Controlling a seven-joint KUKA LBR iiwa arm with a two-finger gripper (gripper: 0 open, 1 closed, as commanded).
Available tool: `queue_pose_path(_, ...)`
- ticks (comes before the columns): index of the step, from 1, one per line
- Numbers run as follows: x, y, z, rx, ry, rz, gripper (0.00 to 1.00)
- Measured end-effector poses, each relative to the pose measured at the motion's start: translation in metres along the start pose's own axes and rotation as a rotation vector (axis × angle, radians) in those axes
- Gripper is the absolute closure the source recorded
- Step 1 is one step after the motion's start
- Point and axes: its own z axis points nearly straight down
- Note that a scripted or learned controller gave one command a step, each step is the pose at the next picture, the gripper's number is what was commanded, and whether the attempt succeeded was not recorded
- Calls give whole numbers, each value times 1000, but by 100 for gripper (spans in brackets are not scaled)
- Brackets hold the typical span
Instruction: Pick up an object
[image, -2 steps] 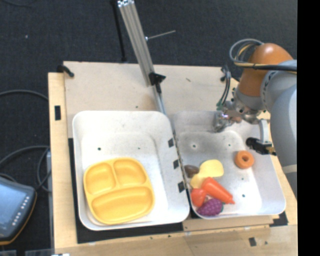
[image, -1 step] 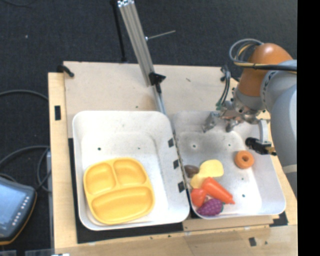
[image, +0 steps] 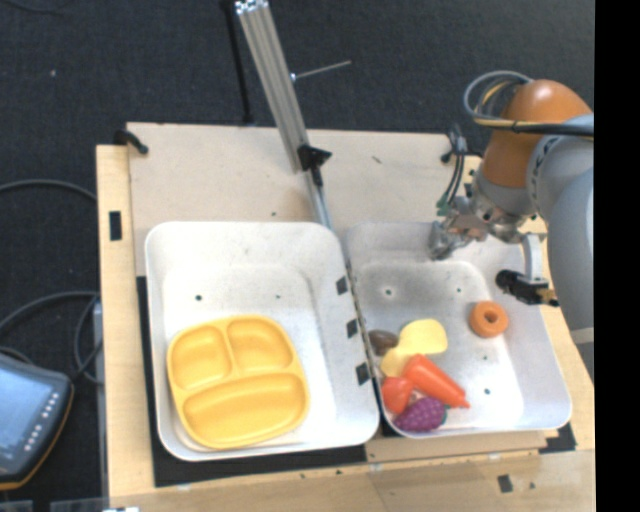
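The grey arm's claw (image: 447, 238), grip state unclear, hovers over the right white bin's (image: 520, 385) far rim; one orange ring (image: 488, 319), one carrot (image: 435, 380).

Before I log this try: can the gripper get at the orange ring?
Probably yes. The orange ring lies alone on bare bin floor, apart from the food pile, with the gripper hanging above the same bin's far edge.

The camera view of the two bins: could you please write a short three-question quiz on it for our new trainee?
1. True or false: the yellow three-compartment plastic tray lies in the right white bin.
2. Which item lies nearest the orange toy ring? A) orange toy carrot B) purple toy grapes C) pale yellow toy piece
3. Over which bin's far edge does the robot's hand hang?

Key: 1 false, it lies in the left white bin; 2 C; 3 the right one.
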Motion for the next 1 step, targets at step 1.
queue_pose_path(1, 0, 0, 1, 1, -1, -1, 0)
